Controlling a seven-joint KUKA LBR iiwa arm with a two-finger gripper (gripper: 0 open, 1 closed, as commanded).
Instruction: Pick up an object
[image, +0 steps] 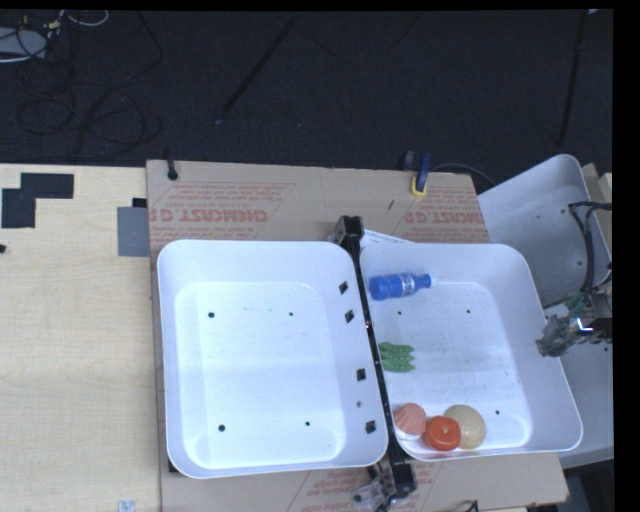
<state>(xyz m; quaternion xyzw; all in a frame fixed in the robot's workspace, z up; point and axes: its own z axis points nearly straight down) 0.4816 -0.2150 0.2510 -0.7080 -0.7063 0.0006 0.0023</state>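
The right bin (520, 300) holds a blue bottle (399, 285) lying on its side near the far left corner. A small green object (396, 356) lies by the bin's left wall. At the near left corner sit a pink piece (409, 418), a red round piece (442, 432) and a tan round piece (466, 424), all touching. My gripper (562, 336) hangs at the right rim of this bin, apart from every object, with nothing seen in it. The grey arm (545, 210) rises behind it.
The left bin (180, 300) stands beside the right one, with a black divider (365, 330) between them. Both rest on a cardboard sheet (250, 200) on the wooden bench. Cables hang by the arm at the far right.
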